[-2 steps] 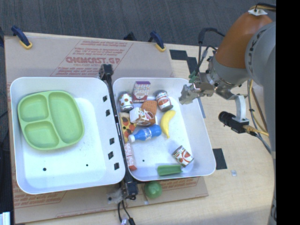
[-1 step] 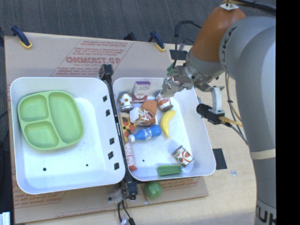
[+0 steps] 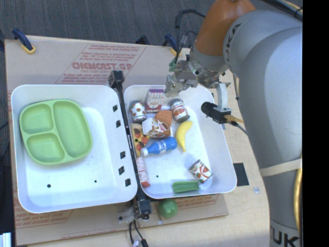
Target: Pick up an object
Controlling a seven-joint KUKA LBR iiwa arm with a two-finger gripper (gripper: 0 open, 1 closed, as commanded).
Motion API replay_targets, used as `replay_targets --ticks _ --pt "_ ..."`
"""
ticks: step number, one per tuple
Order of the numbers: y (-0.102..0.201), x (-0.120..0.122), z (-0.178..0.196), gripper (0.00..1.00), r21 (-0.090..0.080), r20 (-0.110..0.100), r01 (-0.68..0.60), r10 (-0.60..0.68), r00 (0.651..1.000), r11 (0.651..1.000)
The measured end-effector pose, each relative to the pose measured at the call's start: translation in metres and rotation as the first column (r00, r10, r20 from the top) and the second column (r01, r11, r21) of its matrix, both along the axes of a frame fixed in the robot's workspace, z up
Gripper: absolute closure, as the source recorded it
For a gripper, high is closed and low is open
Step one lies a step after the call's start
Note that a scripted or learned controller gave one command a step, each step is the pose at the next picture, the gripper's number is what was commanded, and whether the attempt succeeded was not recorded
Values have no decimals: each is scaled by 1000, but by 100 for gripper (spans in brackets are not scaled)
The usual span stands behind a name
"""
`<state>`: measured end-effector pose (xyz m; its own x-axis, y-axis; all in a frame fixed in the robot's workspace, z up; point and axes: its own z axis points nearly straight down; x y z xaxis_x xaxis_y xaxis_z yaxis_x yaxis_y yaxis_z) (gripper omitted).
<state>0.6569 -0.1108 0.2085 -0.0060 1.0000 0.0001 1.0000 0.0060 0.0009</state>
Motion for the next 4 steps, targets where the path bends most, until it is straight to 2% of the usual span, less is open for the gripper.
replay_targets --ticks 1,2,3,4 --pt "57 -71 33 100 1 -3 -1 1 1000 1000" --pt "9 -137 13 100 -1 -4 1 -1 1000 1000" --pt "-36 -181 3 100 -1 -4 1 -1 1000 1000" --pt "-94 -174 -6 100 -1 -1 2 -2 1000 1000"
